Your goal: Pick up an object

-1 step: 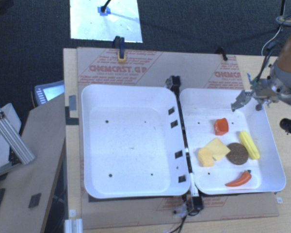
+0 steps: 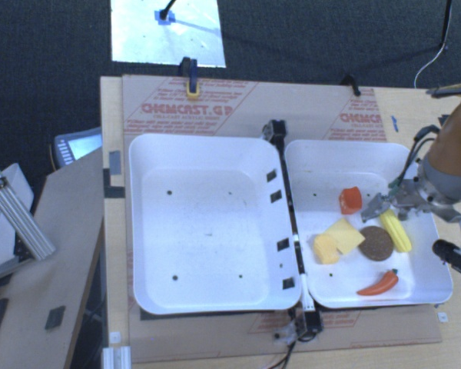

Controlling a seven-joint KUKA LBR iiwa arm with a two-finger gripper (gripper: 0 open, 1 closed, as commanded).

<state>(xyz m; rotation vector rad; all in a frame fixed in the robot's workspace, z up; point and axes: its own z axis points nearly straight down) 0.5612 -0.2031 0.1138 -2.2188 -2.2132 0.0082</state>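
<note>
The right bin (image 2: pixel 369 156) holds several toy foods. A red-orange block (image 2: pixel 350 199) lies near its middle. In front of that block sit a yellow cheese wedge (image 2: pixel 346 237) and a smaller yellow piece (image 2: pixel 326 249). A brown round disc (image 2: pixel 376 244) rests beside a yellow corn cob (image 2: pixel 396 233). A red chili pepper (image 2: pixel 379 284) lies near the front wall. My gripper (image 2: pixel 386 206) hangs low over the bin's right half, just above the back end of the corn cob and right of the red-orange block. Nothing shows held in it.
The left bin (image 2: pixel 207 229) stands beside the right one, with a black clipped divider (image 2: pixel 284 221) where they meet. The grey arm with its orange band (image 2: pixel 455 148) comes in from the right over the bin's rim. A black part (image 2: pixel 455 254) of the arm juts out near the bin's right wall.
</note>
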